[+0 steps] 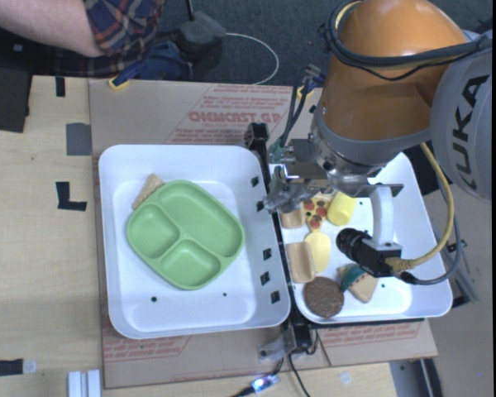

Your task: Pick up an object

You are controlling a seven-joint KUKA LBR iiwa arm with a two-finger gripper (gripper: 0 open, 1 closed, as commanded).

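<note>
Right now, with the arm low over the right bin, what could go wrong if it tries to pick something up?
1. The food pieces in the right bin lie crowded: the yellow piece, the pale yellow piece and the tan piece sit close together, so the tool might catch two or push one away.
2. The brown round piece looks flat, so it may slip.

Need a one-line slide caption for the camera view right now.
KUKA arm poised over the right bin of small food items, beside the green divided plate in the left bin.
</note>
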